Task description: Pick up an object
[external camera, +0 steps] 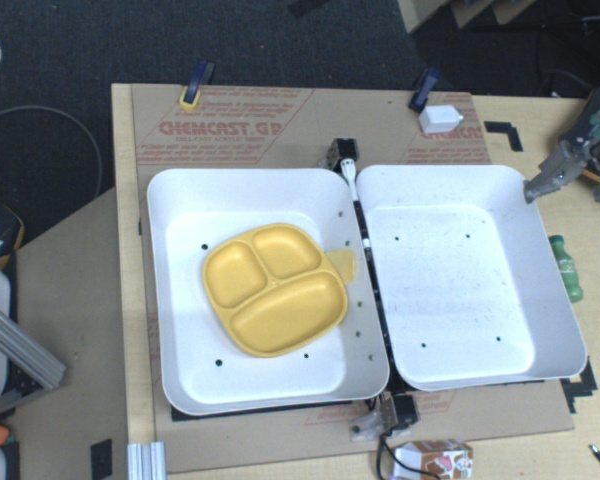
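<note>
Yellow divided plate (pixel 273 288), three shallow compartments in smooth moulded plastic with rounded corners, lies at the centre of the left bin (pixel 170 208), a glossy white tray. At three o'clock, beyond the right bin (pixel 540 348), sits the tool (pixel 560 173); whether it is released or clenched I cannot tell. Judging by this, the approach is not yet begun: next comes a reach toward nine o'clock and a descent onto the plate's thin rim.

The bench (pixel 280 118) is viewed from a single fixed camera set above it, angled downward at a slant — the left bin (pixel 170 268) and right bin (pixel 460 268) are both taken in whole, with dark floor seen beyond the far edge.
</note>
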### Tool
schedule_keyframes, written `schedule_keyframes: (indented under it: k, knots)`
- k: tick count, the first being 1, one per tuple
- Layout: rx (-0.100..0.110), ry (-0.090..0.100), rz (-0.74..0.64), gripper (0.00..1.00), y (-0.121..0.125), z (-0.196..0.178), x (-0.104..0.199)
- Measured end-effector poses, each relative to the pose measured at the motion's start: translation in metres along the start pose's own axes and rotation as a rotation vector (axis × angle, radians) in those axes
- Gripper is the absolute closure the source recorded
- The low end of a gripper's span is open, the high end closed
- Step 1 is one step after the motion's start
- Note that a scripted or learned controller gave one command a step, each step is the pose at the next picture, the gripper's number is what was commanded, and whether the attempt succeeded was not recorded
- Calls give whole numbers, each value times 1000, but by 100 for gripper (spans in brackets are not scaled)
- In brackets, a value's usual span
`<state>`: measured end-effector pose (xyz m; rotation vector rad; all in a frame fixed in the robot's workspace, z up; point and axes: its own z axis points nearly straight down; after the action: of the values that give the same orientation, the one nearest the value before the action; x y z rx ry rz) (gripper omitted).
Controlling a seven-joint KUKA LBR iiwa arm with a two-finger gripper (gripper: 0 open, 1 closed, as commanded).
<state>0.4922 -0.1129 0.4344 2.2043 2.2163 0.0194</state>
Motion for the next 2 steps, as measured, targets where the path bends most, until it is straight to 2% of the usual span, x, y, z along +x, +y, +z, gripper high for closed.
schedule_keyframes:
  k: [1,2]
  knots:
    - [5,2,-2,0,-10,-102,55]
    - [13,1,4,100,-10,-106,52]
